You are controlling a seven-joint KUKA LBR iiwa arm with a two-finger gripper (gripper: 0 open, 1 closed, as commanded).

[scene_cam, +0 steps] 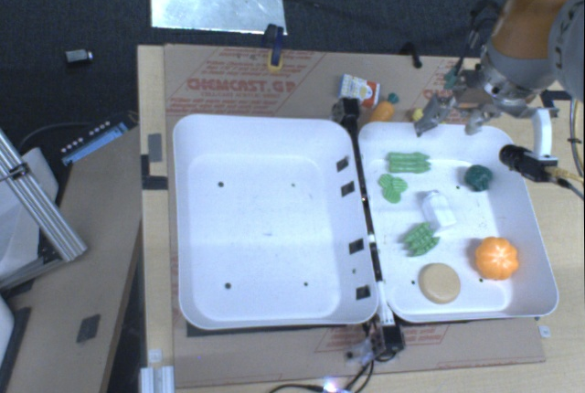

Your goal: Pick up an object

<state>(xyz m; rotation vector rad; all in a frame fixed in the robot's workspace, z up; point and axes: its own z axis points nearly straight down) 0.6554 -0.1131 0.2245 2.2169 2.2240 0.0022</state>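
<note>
Nearest the camera, the front rims of the two white bins sit on a cardboard sheet over the tabletop [110, 227]. The left bin [265, 222] shows bare floor, while the right bin [530, 291] carries all the candidates for picking.

In its near part lie a tan round disc [440, 282] and an orange fruit [495, 258], the fruit close to the right wall, which would likely crowd a finger on that side. Further in, a green leafy piece [420, 238] and a small white block [437, 208] lie almost touching, so a descent on either could nudge the other. Beyond them sit a small green leaf-shaped piece [393, 188], a dark green round thing [477, 176] and a pale green bundle [408, 164]; the bundle has open floor around it and seems the easiest to reach.

Farthest back, the pincer [452, 118] hangs above the far rim of the right bin, fingers spread apart with nothing between them, so no grasp is made yet. Its post at the bin's edge suits a start pose before a descent. Past the rim, a few small items [366, 92] rest on the cardboard.
</note>
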